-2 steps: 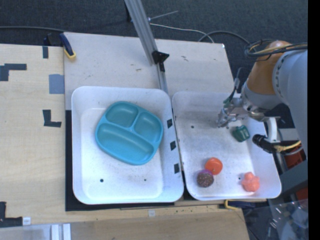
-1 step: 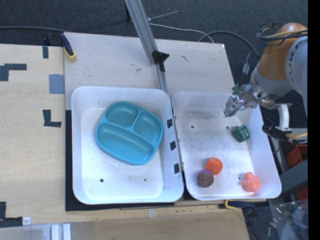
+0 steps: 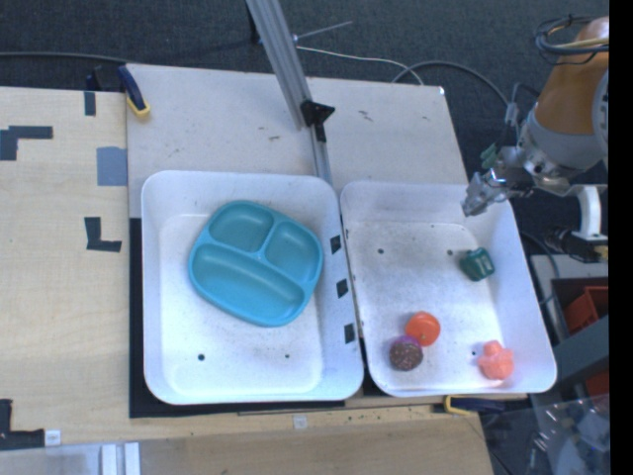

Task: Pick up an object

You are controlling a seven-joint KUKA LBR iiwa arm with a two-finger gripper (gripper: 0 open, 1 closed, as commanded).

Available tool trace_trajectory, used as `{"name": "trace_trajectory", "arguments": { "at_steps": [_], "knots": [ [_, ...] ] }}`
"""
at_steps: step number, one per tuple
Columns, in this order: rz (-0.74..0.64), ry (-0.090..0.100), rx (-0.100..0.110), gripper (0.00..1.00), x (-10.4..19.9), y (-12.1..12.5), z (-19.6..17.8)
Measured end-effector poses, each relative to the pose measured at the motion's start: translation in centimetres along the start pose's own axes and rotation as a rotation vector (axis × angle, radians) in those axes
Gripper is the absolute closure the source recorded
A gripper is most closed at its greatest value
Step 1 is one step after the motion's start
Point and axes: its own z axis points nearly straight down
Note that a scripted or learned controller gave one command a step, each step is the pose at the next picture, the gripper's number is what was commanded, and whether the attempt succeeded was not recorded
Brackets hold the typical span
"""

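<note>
So nothing's been picked up yet as far as I can see. The likeliest target, the little green block [image 3: 478,263], sits loose on the floor of the right bin [image 3: 396,236], toward its far right side. Nearer the front of that bin from the block are an orange ball [image 3: 423,328], a dark purple ball [image 3: 406,354] and a pink toy [image 3: 496,360]. The end effector [image 3: 478,197] hangs above the block near the bin's back right rim, carrying nothing; can't tell how it's set. Left of the block, the other bin [image 3: 168,344] has a blue divided plate [image 3: 256,262]. Whole grab is still to do.
</note>
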Motion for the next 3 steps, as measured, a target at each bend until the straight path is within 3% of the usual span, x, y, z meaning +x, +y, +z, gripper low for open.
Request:
{"name": "trace_trajectory", "arguments": {
  "at_steps": [1,2,3],
  "knots": [
    [-0.001,0.000,-0.003,1.00,-0.1,0.7,-6.3],
    [-0.004,0.003,0.004,1.00,5.4,1.0,-6.1],
    [-0.004,0.003,0.007,1.00,10.8,-0.4,-4.4]
  ]
}}
